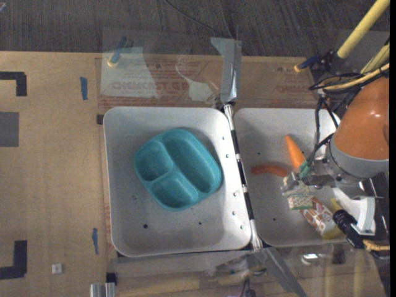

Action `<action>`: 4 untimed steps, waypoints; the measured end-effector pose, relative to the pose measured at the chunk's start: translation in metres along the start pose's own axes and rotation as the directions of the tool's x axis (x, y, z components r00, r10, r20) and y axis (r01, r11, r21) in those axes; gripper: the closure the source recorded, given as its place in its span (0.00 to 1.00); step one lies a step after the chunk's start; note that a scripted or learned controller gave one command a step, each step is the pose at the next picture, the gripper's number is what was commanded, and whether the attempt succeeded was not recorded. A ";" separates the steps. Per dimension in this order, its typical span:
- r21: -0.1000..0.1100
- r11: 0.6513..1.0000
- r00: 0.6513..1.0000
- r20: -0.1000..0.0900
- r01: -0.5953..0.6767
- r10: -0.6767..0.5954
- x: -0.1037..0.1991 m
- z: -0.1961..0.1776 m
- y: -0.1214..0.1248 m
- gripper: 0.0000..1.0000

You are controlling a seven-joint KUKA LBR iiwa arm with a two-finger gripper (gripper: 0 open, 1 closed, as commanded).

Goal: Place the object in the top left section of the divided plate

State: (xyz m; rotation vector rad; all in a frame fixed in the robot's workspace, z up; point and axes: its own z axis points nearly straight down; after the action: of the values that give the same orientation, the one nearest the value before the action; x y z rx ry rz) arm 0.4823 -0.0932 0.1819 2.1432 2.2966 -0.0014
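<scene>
- The pincer sits low over the right bin, near that bin's middle, just left of the arm's grey wrist.
- Its metal tip is a small, cluttered shape from up here, and I cannot tell how wide it stands or whether anything is caught in it.
- Right at the tip lies an orange carrot, slanting up and to the left, its lower end meeting the pincer.
- Just to the left, a red-orange sausage-shaped piece rests flat on the bin floor, its right end close to the pincer.
- Directly below the pincer there's a small pale printed box, and beside it, lower right, a second packet with red and yellow print, the two touching or nearly so.
- Behind all this, the arm comes in from the right, its orange band bulking over the bin's right side, dark cables looping above it.
- Across the divider, the left bin holds the teal divided plate, turned at an angle, roughly central.
- The plate's three sections show bare teal, well apart from the pincer and every item in the right bin.
- Both bins sit on a pale wooden bench marked with black and blue tape.
</scene>
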 end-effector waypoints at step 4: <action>0.001 0.998 0.998 0.001 0.064 -0.064 0.217 -0.026 0.046 1.00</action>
State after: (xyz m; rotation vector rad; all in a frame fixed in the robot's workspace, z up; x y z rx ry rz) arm 0.5131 0.1260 0.2076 2.0692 2.3639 -0.0034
